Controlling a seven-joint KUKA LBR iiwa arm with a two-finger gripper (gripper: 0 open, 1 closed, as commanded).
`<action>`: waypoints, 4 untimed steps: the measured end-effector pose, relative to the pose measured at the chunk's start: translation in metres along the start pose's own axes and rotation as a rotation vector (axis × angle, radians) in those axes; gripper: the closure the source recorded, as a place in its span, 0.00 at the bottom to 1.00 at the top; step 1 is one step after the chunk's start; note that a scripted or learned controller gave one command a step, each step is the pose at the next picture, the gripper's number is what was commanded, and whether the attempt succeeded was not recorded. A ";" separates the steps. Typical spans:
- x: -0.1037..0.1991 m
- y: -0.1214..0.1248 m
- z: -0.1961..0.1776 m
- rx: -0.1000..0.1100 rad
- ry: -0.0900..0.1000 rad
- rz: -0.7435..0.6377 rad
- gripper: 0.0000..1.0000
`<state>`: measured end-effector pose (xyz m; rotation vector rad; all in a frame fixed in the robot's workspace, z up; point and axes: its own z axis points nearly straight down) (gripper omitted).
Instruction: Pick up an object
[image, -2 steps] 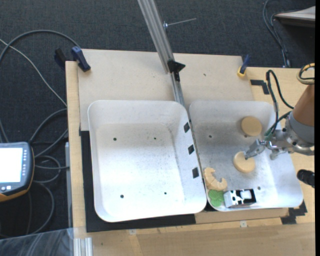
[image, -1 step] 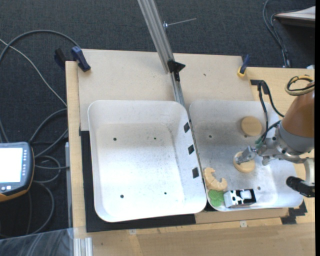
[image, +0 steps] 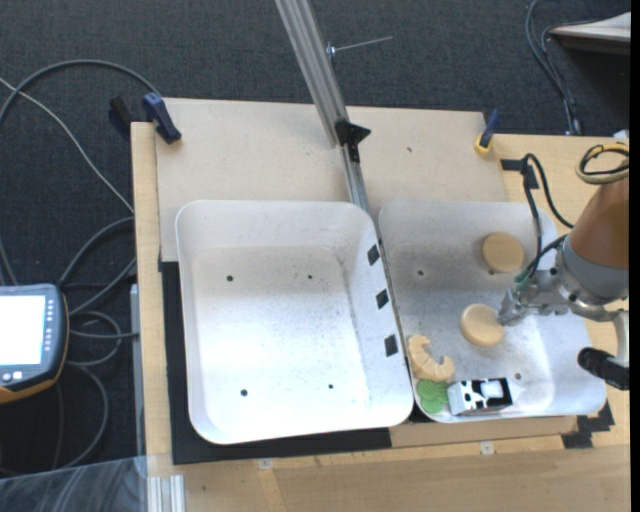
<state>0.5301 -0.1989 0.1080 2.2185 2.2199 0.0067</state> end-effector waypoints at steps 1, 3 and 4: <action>0.005 0.000 -0.045 0.000 -0.002 -0.001 1.00; 0.001 0.000 -0.164 -0.004 -0.004 -0.002 1.00; 0.046 0.021 -0.153 0.003 -0.001 -0.005 1.00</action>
